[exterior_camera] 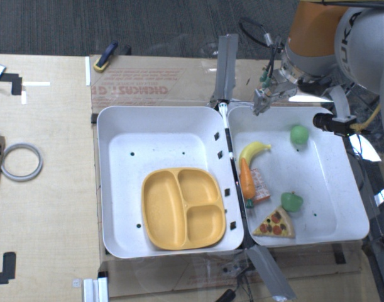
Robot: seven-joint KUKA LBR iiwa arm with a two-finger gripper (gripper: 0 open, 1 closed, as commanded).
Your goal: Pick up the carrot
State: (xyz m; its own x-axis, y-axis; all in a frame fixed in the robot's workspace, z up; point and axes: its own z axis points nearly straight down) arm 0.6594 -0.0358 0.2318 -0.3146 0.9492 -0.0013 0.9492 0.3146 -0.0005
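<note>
**Gripper hovering at back rim, carrot lying untouched**

The gripper (pixel 262 103) is being held over the back-left corner of the right bin (pixel 342 187), just above its rim; nothing is being gripped between its fingers, and whether they are spread or closed cannot be told from this angle. The carrot (pixel 247 177) is being seen well below the gripper in the view and slightly to its left, lying along the bin's left wall, tip toward the gripper. A banana (pixel 254 150) is lying between gripper and carrot, touching the carrot's upper end. A small red-and-white packet (pixel 261 187) is resting just beside the carrot. A pizza slice (pixel 274 224) and a green toy (pixel 292 201) are sitting farther down, and a green ball (pixel 299 134) is lying to the gripper's lower right. A yellow divided plate (pixel 182 207) is sitting in the left bin (pixel 116 168), well apart from the gripper.
</note>
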